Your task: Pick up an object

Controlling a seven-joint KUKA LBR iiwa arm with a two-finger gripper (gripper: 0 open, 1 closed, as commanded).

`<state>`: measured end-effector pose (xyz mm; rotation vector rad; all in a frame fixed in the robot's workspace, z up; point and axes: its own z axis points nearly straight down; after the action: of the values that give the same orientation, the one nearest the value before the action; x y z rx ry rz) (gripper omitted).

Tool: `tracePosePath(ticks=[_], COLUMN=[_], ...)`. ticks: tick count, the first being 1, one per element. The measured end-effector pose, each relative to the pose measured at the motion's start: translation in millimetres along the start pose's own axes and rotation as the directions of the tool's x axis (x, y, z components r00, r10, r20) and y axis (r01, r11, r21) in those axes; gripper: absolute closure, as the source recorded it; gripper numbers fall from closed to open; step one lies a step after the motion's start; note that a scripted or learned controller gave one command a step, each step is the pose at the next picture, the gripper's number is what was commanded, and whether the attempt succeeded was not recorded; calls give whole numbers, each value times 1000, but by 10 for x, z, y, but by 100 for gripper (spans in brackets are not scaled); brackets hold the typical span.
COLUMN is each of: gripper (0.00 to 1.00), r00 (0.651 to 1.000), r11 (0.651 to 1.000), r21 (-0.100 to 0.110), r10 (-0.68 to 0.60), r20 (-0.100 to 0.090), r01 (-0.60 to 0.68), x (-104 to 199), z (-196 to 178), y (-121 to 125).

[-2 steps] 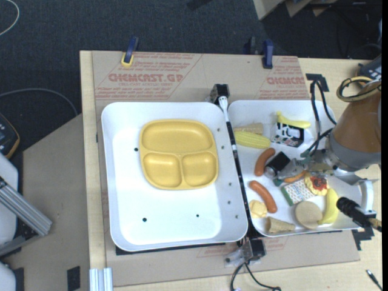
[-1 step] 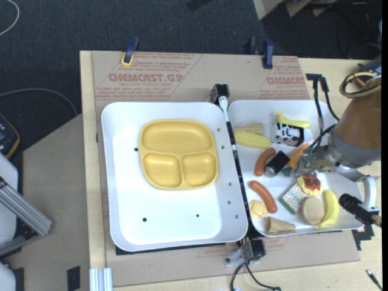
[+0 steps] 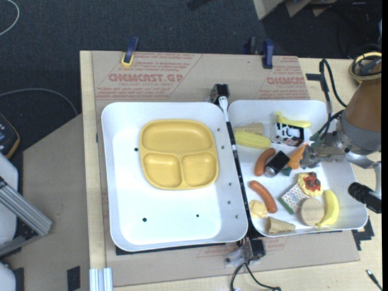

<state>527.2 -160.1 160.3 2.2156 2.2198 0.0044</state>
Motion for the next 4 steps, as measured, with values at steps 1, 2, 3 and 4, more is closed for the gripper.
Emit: tracePosePath(ticks=[1,2,3,4], gripper=[100,100,100,100], r00=[1000,1000,1000,1000], r11=[1000,1000,1000,1000], r21=[-3,2,8,9], r10=[1,1,-3,-4], r20=[2,0,-5,-5], r01=[-1,-1,3,4], x=[-62,-62,440,999], z=[-629,-647,-551,-499], y=[22,29,4,-38])
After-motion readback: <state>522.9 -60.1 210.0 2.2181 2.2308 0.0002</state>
